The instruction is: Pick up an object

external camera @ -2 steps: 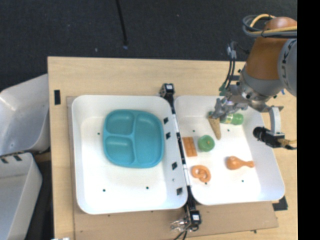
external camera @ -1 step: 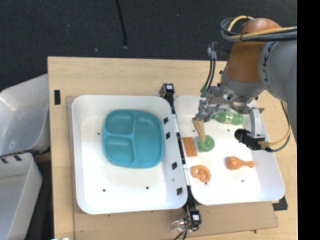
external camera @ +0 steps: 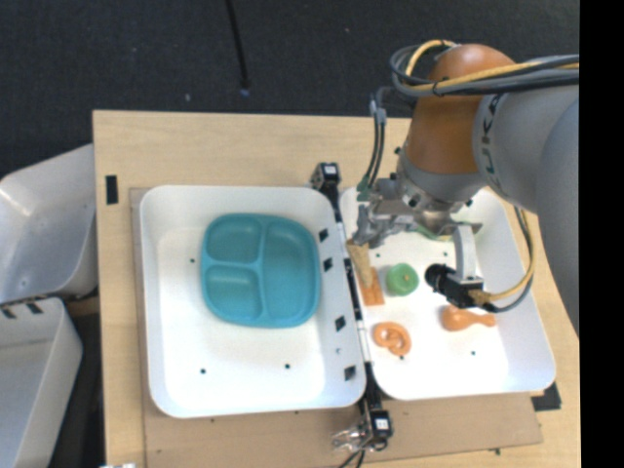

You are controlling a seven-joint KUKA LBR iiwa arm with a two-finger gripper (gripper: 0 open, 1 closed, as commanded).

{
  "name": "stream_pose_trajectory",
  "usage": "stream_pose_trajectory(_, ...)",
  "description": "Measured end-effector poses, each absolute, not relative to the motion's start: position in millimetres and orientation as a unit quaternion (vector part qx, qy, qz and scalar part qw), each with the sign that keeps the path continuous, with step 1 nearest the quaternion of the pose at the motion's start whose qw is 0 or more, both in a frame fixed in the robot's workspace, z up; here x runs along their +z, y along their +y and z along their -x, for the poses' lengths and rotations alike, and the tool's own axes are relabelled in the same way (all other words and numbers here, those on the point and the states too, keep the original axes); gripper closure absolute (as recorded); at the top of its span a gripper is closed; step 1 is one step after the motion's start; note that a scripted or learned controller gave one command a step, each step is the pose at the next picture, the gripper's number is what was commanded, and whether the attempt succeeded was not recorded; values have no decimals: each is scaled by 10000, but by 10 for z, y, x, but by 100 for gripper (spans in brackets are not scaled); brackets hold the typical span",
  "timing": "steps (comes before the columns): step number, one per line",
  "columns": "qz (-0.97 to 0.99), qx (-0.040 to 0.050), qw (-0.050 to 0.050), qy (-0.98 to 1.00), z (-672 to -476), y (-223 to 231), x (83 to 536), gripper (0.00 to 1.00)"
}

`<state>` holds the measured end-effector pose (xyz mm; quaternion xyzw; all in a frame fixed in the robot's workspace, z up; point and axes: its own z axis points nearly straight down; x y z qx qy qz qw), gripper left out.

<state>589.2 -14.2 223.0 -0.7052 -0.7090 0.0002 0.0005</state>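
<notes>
The arm's orange wrist band (external camera: 458,115) and grey link rise closest to the lens, reaching in over the right-hand white bin (external camera: 517,359), and below the band the pincer (external camera: 390,224) hangs low over that bin's far left part, close to the divide between the two bins; whether it is spread or closed cannot be told from this angle, and nothing can be made out between its tips. Taking the green round object (external camera: 401,280) in the right bin as the landmark: the pincer is just beyond it and slightly to its left; a tan, stick-like piece (external camera: 366,279) lies just to its left, slanted along the bin's left wall; an orange pretzel-shaped ring (external camera: 392,338) sits nearer the camera than it, a little to its left; an orange, spoon-like object (external camera: 463,318) lies to its right and slightly nearer; a black fitting (external camera: 442,281) on the arm's cabling hangs just to its right. All four loose things rest on the bin floor, apart from one another. Well to the left of the green object, in the other white bin (external camera: 175,378), lies a teal divided plate (external camera: 260,268) with three compartments. Both bins sit on the pale wooden table (external camera: 195,135). No readable writing or brand shows on any of these.
</notes>
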Motion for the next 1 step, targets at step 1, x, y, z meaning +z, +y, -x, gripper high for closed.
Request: stream_pose_trajectory(1,7048,0,10,-7094,-5851,359,2211,100)
